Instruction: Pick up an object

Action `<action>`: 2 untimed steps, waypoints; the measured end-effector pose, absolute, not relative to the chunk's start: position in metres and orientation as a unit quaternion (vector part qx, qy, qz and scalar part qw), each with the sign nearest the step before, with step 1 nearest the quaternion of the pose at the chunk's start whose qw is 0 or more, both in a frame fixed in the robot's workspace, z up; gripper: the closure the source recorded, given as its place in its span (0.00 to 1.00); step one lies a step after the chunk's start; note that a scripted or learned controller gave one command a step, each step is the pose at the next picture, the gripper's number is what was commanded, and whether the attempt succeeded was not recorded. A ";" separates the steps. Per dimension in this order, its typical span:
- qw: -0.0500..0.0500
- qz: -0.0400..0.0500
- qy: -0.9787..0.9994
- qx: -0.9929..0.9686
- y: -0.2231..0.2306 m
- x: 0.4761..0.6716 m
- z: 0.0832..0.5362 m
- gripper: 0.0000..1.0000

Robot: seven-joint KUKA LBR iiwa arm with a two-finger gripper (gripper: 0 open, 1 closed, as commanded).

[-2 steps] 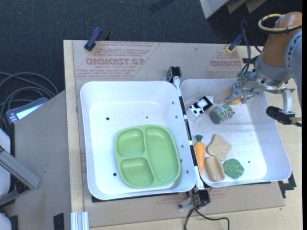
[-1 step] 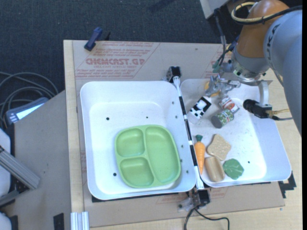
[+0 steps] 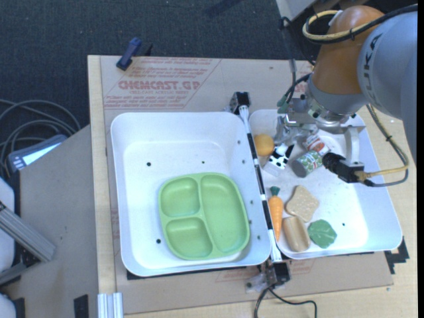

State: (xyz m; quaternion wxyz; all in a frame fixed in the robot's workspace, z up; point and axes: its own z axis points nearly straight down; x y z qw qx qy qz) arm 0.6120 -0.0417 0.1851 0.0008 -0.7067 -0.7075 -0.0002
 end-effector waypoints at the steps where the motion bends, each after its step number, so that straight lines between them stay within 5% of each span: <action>1: 0.001 0.000 -0.707 -0.707 -0.042 0.612 0.185 0.00; 2: -0.001 0.000 -0.707 -0.708 -0.102 0.651 0.157 0.00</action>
